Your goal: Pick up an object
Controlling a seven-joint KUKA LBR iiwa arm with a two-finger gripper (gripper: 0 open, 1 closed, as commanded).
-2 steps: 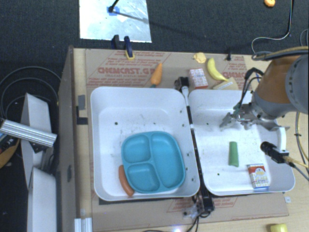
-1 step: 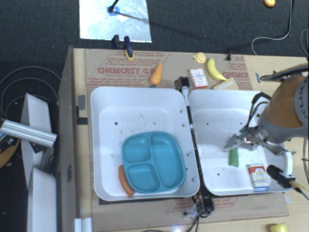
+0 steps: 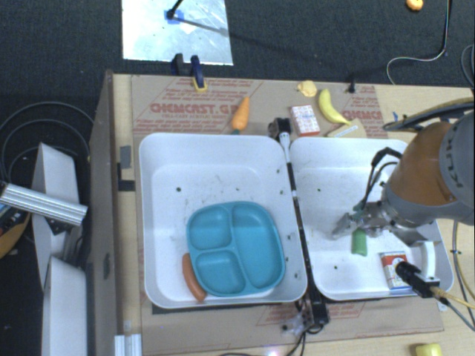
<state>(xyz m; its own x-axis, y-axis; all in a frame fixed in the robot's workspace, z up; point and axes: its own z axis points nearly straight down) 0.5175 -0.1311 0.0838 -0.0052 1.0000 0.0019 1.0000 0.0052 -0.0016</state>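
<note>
Where the gripper [image 3: 355, 225] hangs: low over the right bin [image 3: 326, 176], toward its right edge and somewhat nearer its front edge than its back edge.
Arm [image 3: 427, 173]: grey with an orange band, reaching in across the right bin's right edge.
Jaws: cannot tell whether they stand open or closed; that part of the view is blurred and partly covered by the wrist.
Green block [image 3: 359, 242]: small and upright-looking, on the right bin's floor just beside the gripper, on the side toward the front edge; whether the two touch cannot be told.
Printed box [image 3: 392, 267]: red, white and blue, in the right bin's front right corner, near the green block but apart from it.
Left bin [image 3: 193, 162]: beside the right bin, the two meeting along one edge.
Blue plate [image 3: 234, 248]: three compartments, on the left bin's floor close to its front edge.
Orange sausage [image 3: 193, 277]: along the blue plate's left rim, near the left bin's front left corner.
Bench [image 3: 185, 110]: brown printed board under both bins.
Carrot [image 3: 240, 113]: on the bench behind the left bin's back edge.
Banana [image 3: 331, 108]: on the bench behind the right bin's back edge.
Small carton [image 3: 304, 119]: on the bench between carrot and banana, near the right bin's back left corner.
</note>
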